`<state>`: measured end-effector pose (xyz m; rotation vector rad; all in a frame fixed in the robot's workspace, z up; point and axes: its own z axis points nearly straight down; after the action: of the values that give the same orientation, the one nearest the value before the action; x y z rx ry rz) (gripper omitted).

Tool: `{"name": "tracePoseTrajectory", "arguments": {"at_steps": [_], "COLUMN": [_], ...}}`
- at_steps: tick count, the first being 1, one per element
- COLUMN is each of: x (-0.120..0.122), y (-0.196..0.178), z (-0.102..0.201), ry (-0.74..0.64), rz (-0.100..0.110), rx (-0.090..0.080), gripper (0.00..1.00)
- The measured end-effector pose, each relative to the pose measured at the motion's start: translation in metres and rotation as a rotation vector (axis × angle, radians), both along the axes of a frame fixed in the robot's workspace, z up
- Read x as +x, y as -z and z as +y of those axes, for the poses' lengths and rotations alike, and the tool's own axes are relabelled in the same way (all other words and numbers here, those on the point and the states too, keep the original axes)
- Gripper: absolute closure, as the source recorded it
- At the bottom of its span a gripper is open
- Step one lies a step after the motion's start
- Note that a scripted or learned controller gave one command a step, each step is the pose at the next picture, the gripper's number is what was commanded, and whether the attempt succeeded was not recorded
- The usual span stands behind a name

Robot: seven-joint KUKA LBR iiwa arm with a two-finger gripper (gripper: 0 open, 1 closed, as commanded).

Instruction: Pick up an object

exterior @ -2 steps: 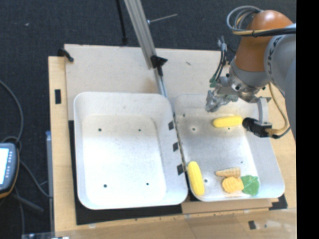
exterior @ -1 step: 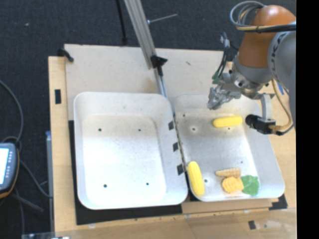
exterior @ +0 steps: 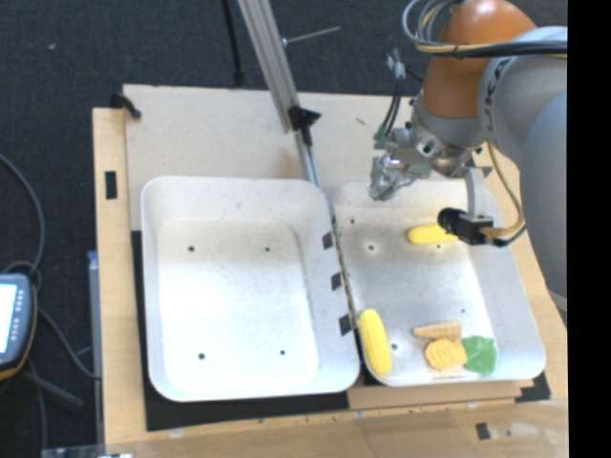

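My gripper [exterior: 384,184] hangs over the far left corner of the right bin [exterior: 496,284], with nothing visible between its fingers. A yellow banana-like piece [exterior: 427,235] lies in the bin's far part, right of and below the gripper. A yellow corn cob [exterior: 374,341] rests along the near left wall. At the near right sit a tan ridged piece [exterior: 437,331], a round orange-yellow piece [exterior: 444,354] and a green leafy piece [exterior: 480,354], bunched together.
The left bin [exterior: 239,284] lies beside the right one, sharing a middle edge. A slanted metal pole [exterior: 272,60] rises behind the bins. A black cable and clip [exterior: 468,225] hang from the arm next to the banana-like piece.
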<state>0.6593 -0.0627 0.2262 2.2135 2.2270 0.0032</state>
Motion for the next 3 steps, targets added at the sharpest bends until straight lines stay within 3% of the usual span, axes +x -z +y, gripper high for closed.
{"name": "tracePoseTrajectory", "arguments": {"at_steps": [2,3], "x": [0.022,0.013], "y": [-0.003,-0.02], "z": [0.096,0.149], "ry": [-0.001,-0.001], "rz": [-0.001,-0.001], "rx": [0.001,0.002], "gripper": [1.0,1.0]}}
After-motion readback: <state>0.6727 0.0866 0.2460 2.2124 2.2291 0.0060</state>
